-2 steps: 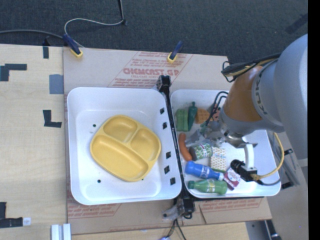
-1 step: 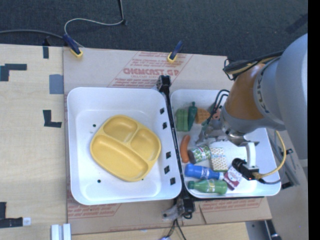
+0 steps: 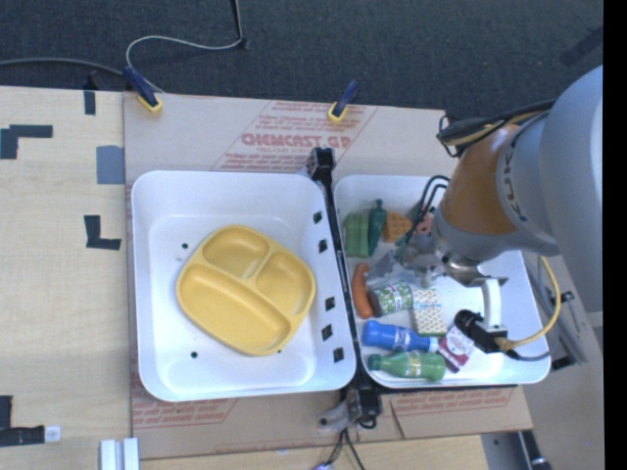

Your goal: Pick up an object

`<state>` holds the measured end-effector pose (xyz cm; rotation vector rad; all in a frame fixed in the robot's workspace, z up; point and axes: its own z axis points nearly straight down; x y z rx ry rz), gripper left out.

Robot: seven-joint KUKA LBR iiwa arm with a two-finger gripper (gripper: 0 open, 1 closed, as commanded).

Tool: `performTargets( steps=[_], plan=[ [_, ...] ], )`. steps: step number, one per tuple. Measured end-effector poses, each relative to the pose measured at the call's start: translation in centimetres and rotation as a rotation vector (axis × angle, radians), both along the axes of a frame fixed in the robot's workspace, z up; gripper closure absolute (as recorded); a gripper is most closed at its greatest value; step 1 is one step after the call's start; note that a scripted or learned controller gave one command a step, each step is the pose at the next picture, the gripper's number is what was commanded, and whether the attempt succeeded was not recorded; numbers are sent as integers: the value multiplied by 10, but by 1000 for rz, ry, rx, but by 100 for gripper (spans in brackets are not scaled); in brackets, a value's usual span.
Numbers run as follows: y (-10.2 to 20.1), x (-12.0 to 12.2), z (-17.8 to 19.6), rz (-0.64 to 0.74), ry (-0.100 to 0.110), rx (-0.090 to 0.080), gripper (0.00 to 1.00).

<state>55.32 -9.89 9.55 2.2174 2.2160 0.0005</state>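
Two shallow white plastic bins sit side by side on the bench: the left bin (image 3: 157, 262) bears a yellow compartmented plastic tray (image 3: 245, 289), and the right bin (image 3: 534, 365) bears a heap of small wares beneath the grey KUKA arm (image 3: 549, 184). The gripper (image 3: 419, 260) hangs low over the middle of that heap; whether it is spread, pressed together or pinching anything cannot be told, as the wrist covers it. The tray, largest and well apart from the gripper, is judged light and stiff, with a thin rim as its sole hold. In the right bin, the blue plastic bottle (image 3: 395, 337) and the green plastic bottle (image 3: 409, 364) lie on their sides near the front wall, nearly touching; both are judged light, rigid, smooth and liable to roll, best taken across the body. The dark green pepper-shaped toy (image 3: 359, 231) stands near the dividing wall, judged hollow and slightly yielding. The small checkered packet (image 3: 428, 313) lies flat, offering a poor hold.
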Motion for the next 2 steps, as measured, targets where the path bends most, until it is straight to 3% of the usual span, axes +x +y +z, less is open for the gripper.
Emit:
performTargets(
  steps=[1, 2],
  plan=[
    [0, 48, -10, 0, 1, -1, 0],
    [1, 48, 0, 0, 2, -1, 100]
  ],
)
